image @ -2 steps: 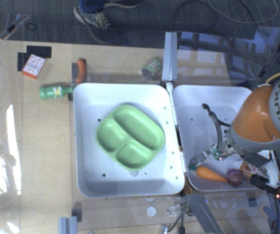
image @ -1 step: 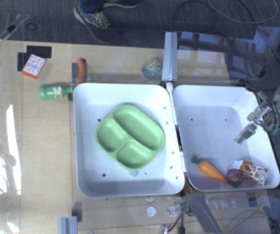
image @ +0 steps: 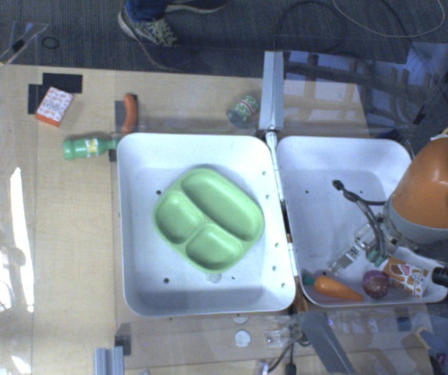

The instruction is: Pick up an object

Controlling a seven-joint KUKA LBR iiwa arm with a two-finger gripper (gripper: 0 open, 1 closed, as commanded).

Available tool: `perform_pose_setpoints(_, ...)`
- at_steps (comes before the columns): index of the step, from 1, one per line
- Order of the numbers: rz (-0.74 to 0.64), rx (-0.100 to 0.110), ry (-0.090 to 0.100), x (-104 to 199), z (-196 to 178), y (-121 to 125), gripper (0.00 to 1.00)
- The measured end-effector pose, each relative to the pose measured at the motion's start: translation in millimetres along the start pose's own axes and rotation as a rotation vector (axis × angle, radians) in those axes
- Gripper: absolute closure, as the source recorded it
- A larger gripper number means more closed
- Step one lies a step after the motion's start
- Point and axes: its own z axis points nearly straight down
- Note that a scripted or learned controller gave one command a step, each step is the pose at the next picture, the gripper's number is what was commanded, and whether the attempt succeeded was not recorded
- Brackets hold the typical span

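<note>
Small carton (image: pixel 408 276) (label unreadable) beside carrot (image: pixel 336 288).

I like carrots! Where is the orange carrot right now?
The carrot lies in the right bin, at its near edge, just left of a purple ball.

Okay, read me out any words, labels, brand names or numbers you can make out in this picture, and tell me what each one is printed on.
No text here is legible.
Small orange and white box on the bench, top left: has print, too blurred to read.
Green bottle beside the left bin: no readable label.
Small carton in the right bin, near the carrot: coloured print, too small to read.
Green divided tray in the left bin: no markings visible.
</note>
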Motion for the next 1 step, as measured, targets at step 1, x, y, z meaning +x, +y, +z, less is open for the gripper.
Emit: perform_pose_setpoints(1,-0.146,0.002,0.0,-85.3,-82.9,20.5,0.0)
